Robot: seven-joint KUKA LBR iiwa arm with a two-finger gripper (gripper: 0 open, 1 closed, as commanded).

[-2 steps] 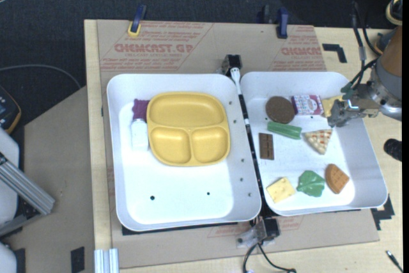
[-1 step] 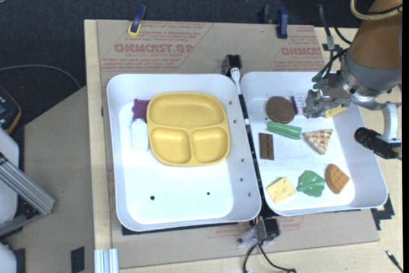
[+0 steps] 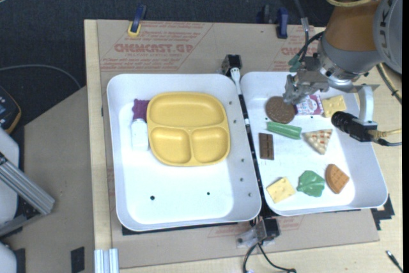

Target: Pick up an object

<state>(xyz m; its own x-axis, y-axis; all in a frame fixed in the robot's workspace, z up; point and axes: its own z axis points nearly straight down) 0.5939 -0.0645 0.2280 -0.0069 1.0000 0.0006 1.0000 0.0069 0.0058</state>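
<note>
Cardboard-covered tabletop (image 3: pixel 192 35) carries two bins. Just below-left of the tool (image 3: pixel 295 94), its grip state unclear, lies the brown cookie (image 3: pixel 280 110): light, stiff, probably best pinched across its edges.

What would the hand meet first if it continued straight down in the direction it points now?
Most likely the round brown cookie: the hand points down into the right bin, just above the cookie's upper right edge. Depth is unclear, so the pink packet beside it is also possible.
</note>
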